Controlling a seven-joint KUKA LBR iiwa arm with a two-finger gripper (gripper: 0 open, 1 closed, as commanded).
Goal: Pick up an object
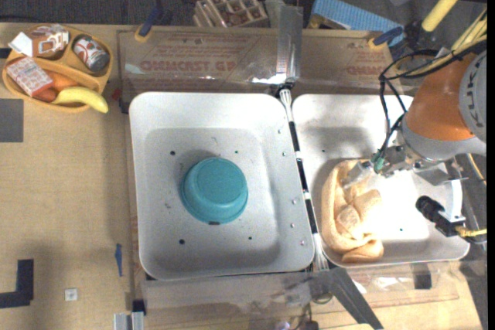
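The gripper (370,171) is hanging low in the right bin (340,113), touching a tan, lumpy thing (352,212) lying at that bin's left side. Its tip is too blurry to make out. A teal bowl (216,190) is sitting upside down in the left bin (155,120).

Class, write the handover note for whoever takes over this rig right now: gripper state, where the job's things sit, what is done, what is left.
Gripper: down in the right bin, at the upper end of the tan soft object; its grip cannot be judged from this view.
Tan soft object: lying along the right bin's left side, on the bin floor.
Teal bowl: upside down in the middle of the left bin, untouched.
Done: arm has reached an object.
Left: confirm a grasp, then lift.
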